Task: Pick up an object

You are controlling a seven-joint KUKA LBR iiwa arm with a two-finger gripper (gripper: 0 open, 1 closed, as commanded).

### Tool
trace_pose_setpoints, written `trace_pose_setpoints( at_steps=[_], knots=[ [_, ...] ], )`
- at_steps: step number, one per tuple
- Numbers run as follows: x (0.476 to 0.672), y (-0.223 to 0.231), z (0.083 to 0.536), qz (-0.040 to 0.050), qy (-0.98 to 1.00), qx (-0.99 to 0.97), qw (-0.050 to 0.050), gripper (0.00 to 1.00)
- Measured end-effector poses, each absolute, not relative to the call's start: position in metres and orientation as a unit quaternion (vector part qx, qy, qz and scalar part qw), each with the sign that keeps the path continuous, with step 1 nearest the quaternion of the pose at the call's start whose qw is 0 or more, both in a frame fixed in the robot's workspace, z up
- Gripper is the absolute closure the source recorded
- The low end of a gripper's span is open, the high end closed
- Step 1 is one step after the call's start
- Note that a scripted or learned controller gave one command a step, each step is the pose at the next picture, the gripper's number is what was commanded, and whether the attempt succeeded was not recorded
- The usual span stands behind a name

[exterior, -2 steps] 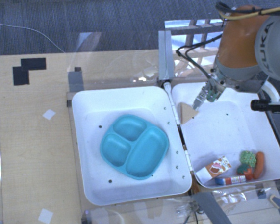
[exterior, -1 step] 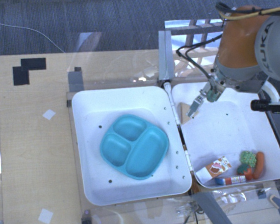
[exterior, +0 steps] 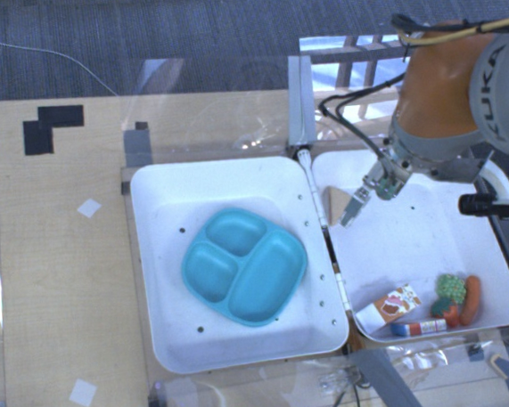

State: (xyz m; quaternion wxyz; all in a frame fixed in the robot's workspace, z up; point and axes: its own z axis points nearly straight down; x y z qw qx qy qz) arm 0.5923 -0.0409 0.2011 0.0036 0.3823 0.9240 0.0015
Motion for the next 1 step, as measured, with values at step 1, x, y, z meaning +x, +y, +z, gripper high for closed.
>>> trace_pose_setpoints(
  at_steps=[1],
  knots=[
    [0.6581,-0.0675,0.1864,0.0014,0.879,0.476,0.004,0.00]
  ],
)
